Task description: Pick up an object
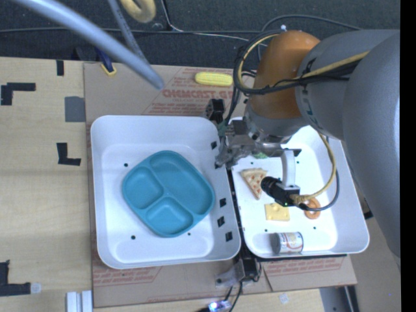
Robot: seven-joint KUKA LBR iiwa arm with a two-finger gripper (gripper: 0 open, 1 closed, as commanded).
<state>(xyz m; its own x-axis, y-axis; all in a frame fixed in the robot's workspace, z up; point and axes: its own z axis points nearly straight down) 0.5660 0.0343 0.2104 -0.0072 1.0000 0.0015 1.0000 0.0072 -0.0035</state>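
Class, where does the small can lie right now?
The small can lies on its side in the right bin, near its front edge, just below the yellow cheese piece.

Robot lab: bench (39, 174), twin bins (104, 194)

Grey arm (364, 90) enters from the right, filling the upper right corner, orange band (286, 60) just above the wrist — wrist bent downward over the far left corner of the right-hand bin. Gripper (229, 153) sits low at that bin's left wall, close to the divide between the two bins, dark metal parts bunched under the wrist. Yellow and black cables (325, 174) loop off the wrist — one curls down to a black fitting (279, 192) below it.
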